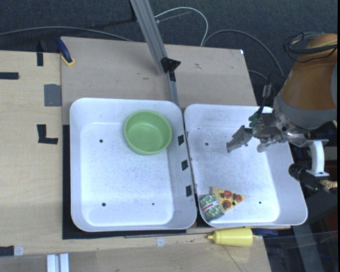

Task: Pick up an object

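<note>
While hovering with fingers apart and empty over the right bin [283,208], pincer [248,141] poised for a descent, well short of the pizza-slice toy [228,198] near the front wall, green bowl [148,131] in left bin [82,169].

We see the arm [309,89] reaching in from the right, its gripper [251,141] over the upper part of the right bin [283,208], fingers [236,140] spread apart with nothing between them. A pizza slice [229,198] and a green packet [211,206] lie touching near that bin's front left corner. A green bowl [148,131] sits in the left bin [82,169]. A yellow bottle [233,237] lies on the bench [119,67] just beside the right bin's front edge.
</note>
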